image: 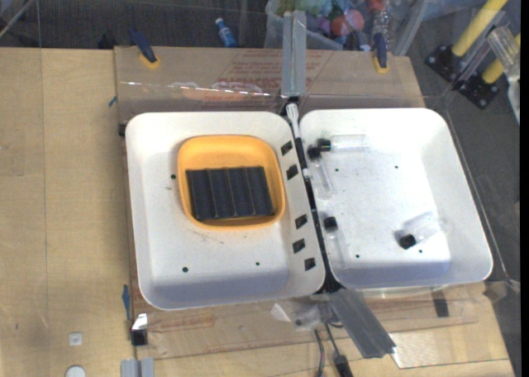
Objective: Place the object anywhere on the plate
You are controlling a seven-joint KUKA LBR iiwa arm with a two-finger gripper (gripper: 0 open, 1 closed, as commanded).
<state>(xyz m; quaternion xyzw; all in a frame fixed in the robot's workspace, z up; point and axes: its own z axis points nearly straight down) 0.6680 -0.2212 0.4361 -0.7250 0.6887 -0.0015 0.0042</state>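
A dark ridged block [230, 193] lay on the orange plate [192, 156] in the left bin [157, 268].

The block sat flat near the middle of the plate, its grooves running front to back, with orange rim visible on every side. The right bin [430, 144] held a few small clear pieces with black caps: one [339, 144] near its back left corner, one [416, 233] toward the front right. The gripper's state could not be told.
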